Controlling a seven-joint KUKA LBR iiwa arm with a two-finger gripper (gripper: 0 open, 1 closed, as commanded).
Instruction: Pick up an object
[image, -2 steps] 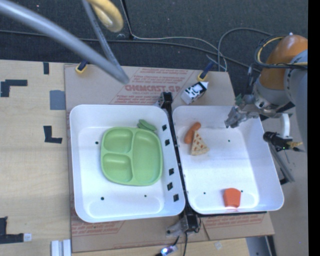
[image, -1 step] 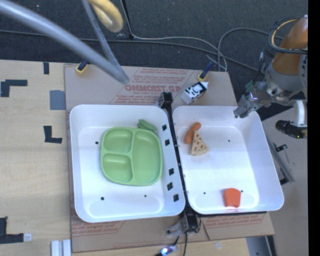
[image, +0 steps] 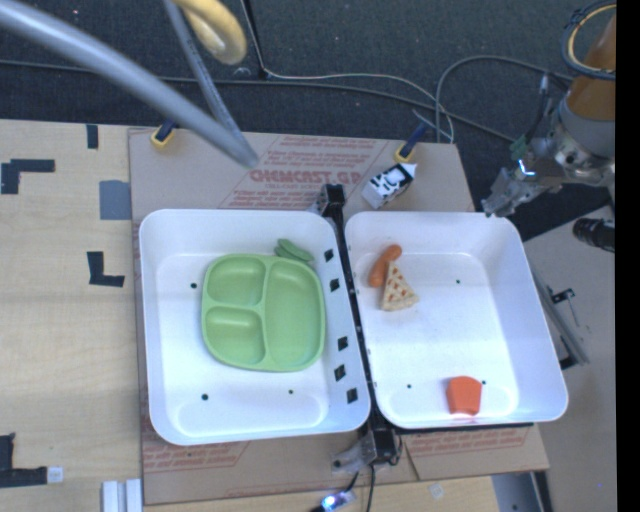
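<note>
The gripper (image: 503, 195) hangs just outside the far right corner of the right bin (image: 520, 330), and whether it is open or closed cannot be told. Down and to its left inside that bin lie an orange carrot-like piece (image: 384, 266) touching a waffle wedge (image: 398, 290). An orange block (image: 463, 395) sits well below it by the near wall; the green divided plate (image: 265, 311) lies farther left in the left bin (image: 160, 330).

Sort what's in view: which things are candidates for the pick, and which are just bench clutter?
Pick candidates:
carrot
waffle wedge
orange block
green divided plate

Clutter:
cables
cardboard sheet
black-and-white clip
</note>
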